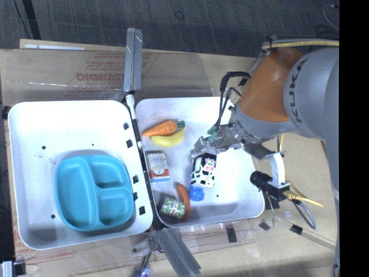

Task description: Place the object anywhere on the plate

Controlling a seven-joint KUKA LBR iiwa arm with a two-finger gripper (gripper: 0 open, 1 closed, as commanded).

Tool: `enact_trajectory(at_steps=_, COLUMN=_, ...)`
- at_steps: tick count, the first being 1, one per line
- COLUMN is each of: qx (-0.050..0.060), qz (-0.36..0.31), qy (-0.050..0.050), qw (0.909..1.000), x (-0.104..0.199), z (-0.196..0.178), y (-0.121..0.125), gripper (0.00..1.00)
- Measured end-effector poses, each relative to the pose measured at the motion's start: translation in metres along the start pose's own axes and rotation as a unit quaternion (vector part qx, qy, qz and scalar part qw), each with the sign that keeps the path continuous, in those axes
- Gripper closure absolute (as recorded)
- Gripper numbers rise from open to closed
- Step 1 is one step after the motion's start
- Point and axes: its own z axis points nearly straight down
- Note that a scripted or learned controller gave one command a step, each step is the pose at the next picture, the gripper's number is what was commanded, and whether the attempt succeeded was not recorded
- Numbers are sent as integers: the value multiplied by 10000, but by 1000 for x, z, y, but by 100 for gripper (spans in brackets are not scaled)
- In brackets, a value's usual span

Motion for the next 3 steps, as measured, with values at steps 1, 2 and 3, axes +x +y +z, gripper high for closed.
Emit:
enact_trajectory(at_steps=1, qx=15, qz=-1263, qy=3, qw=9920, x=100, z=32, y=-4, gripper=100)
enact_trajectory(at_steps=2, qx=1, qz=-1981, qy=-7, qw=9802, x=189, z=32, y=8, gripper=100)
enact_trajectory(at_steps=3, qx=0, qz=-1978, qy=-8, qw=9802, x=189, z=32, y=8, gripper=0)
